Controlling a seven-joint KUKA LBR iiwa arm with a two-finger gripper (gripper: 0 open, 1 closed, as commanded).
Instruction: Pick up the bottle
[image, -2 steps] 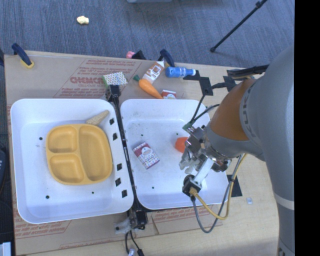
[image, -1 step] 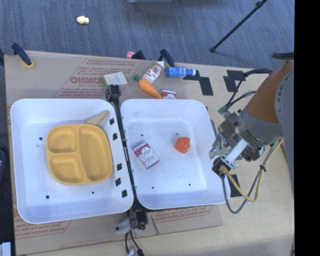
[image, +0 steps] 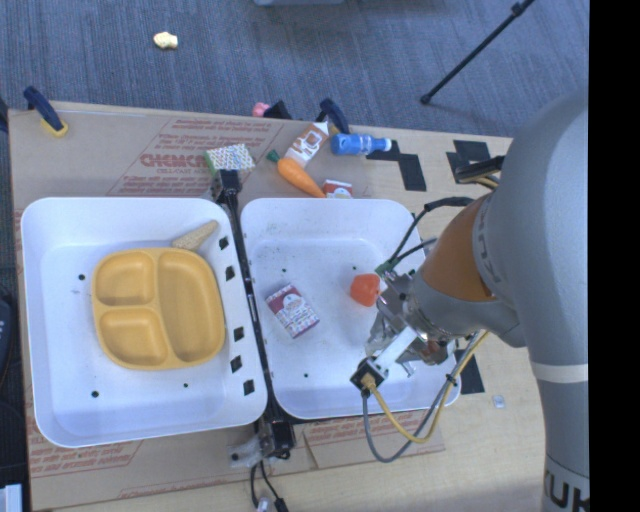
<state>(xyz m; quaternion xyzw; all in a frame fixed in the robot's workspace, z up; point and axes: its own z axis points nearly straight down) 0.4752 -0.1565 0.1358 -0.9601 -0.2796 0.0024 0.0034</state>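
Behind bins, bottle (image: 303, 144), well apart fr claw (image: 385, 345)

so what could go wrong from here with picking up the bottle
1. The tool sits low in the right bin, while the blue bottle lies outside it on the cardboard, so a grasp here would likely miss it.
2. Next to the tool is an orange ball; it may get taken or knocked instead.
3. The carrot and another bottle crowd the blue one.

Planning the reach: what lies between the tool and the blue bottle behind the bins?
In the camera view, between the tool and blue plastic bottle: an orange-red ball, bare bin floor, the right white bin's far rim.
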